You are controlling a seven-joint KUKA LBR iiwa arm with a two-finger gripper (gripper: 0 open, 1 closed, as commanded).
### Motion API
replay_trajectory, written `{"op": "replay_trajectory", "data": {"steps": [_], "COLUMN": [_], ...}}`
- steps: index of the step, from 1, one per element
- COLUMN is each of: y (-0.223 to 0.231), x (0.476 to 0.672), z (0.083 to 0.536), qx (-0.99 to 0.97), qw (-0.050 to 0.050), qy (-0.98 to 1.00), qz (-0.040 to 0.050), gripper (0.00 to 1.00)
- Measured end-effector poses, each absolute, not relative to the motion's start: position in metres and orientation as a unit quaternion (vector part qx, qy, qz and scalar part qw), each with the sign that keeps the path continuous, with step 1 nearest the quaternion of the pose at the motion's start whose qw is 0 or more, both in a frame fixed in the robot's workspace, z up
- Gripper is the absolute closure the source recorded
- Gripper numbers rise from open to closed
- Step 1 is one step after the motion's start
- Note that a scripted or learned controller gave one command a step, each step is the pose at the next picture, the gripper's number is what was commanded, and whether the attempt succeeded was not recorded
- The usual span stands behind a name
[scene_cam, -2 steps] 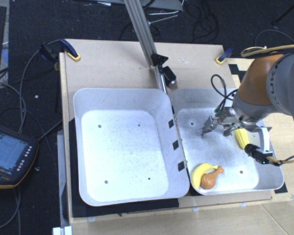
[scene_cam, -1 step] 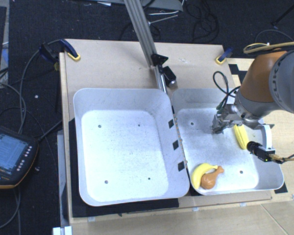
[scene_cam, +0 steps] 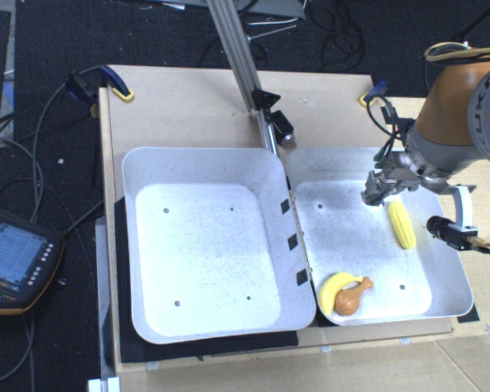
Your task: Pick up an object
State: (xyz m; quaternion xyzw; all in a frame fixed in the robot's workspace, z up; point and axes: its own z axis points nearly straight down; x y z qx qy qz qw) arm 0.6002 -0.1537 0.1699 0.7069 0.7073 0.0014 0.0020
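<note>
In the right bin (scene_cam: 343, 227) a yellow corn cob (scene_cam: 402, 224) lies toward the right side, pointing front to back. A yellow banana (scene_cam: 336, 285) and an orange-brown drumstick (scene_cam: 350, 298) rest together at the bin's front edge. My gripper (scene_cam: 376, 193) hangs over the back right of this bin, just left of the corn cob's far end. Nothing shows between its dark fingers, and their state is hard to read from above.
The left bin (scene_cam: 204, 243) sits beside the right one, with a slanted metal pole (scene_cam: 241, 55) rising behind the seam. Clamps (scene_cam: 114, 84) hold the bench corners. A teach pendant (scene_cam: 12, 260) lies off the bench at left.
</note>
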Motion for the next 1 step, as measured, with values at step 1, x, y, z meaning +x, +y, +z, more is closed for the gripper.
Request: {"op": "replay_trajectory", "data": {"steps": [1], "y": [-0.1491], "x": [0.6103], "z": [0.2212], "qx": [0.707], "qw": [0.002], "qy": [0.707], "qz": [0.0014], "gripper": [1.0]}}
